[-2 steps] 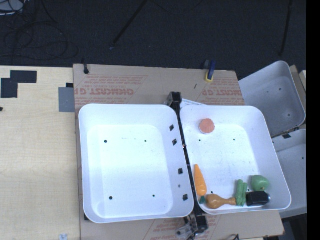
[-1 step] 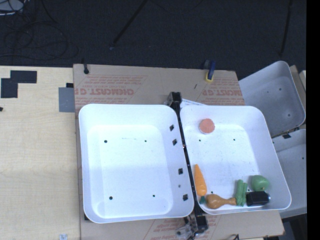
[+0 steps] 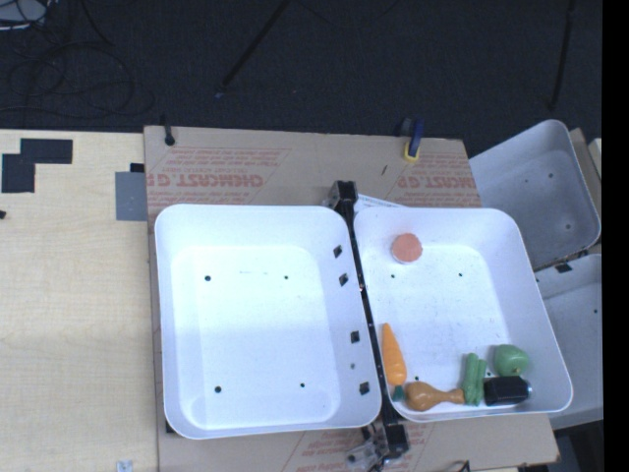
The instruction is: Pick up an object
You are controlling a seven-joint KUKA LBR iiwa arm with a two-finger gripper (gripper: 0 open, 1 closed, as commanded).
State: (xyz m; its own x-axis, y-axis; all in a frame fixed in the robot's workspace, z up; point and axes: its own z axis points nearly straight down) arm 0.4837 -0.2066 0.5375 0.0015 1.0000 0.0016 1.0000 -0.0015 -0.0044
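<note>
Two white bins sit side by side on the bench [image 3: 79, 293]. The left bin [image 3: 177, 264] has bare white floor. The right bin [image 3: 521, 264] holds all the things. A round pink-orange piece [image 3: 407, 248] lies alone near the far wall, well apart from the rest. An orange carrot [image 3: 393, 355] lies along the left wall of this bin. At the near wall there is a small crowd: a yellow-orange pear shape [image 3: 429, 395], a green pod [image 3: 473, 379], a round green piece [image 3: 510, 359] and a black block [image 3: 506, 391]. The pod and the black block seem to touch, and the green piece sits just beside them.

About the pincer I cannot tell how far it is open or whether it has hold of anything.

The step in hand is to choose a target and come down on it. In my judgement the round pink-orange piece is the best choice, because it has free floor on every side. The carrot is second; the wall beside it leaves little room for one finger. The crowded corner is risky, since a finger may land on a neighbour and push things away.
</note>
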